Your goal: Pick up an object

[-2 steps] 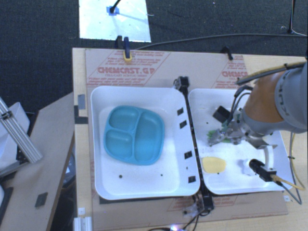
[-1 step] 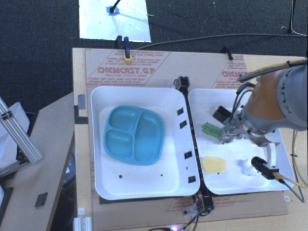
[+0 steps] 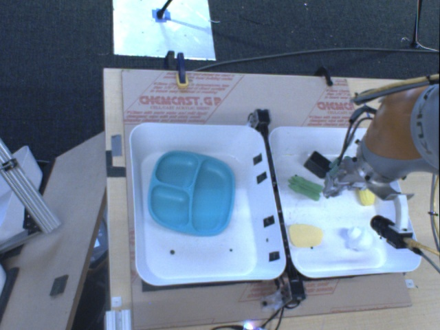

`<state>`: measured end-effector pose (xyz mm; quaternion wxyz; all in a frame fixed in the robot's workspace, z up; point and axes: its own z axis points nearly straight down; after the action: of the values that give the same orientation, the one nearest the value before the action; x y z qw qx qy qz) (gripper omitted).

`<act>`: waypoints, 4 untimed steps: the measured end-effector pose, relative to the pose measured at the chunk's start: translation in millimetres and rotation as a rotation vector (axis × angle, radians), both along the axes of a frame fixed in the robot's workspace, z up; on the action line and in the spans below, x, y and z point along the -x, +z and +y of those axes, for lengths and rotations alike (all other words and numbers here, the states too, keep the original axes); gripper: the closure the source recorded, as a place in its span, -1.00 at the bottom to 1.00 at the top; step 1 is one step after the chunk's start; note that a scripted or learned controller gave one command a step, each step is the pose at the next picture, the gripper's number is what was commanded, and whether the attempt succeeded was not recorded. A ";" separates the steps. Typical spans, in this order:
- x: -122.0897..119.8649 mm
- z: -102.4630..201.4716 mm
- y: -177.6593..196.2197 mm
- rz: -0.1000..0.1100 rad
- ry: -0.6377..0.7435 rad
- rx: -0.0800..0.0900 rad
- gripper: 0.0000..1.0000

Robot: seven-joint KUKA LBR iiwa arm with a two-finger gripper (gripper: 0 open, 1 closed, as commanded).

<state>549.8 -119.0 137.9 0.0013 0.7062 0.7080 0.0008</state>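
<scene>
My gripper hangs low in the right bin, coming in from the right. Its tip is just beside the right end of a green ridged object that lies on the bin floor. A black block rests a little above and left of the gripper. A small yellow piece sits right of the gripper, partly hidden by the wrist. Nearer the front edge lie a flat yellow object and a small white object.
The left bin holds a blue divided plate. A black-clipped divider runs between the two bins. Brown board with red lettering lies behind the bins.
</scene>
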 end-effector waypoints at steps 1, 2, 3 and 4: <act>-4.1 -5.9 62.8 -0.005 0.001 0.001 1.00; -8.5 -7.9 127.5 -0.006 0.002 0.001 1.00; -17.8 42.2 132.0 0.000 0.006 -0.001 1.00; -25.0 103.0 130.5 0.000 0.008 -0.002 1.00</act>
<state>574.9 -16.0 268.5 0.0005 0.7036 0.7106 0.0015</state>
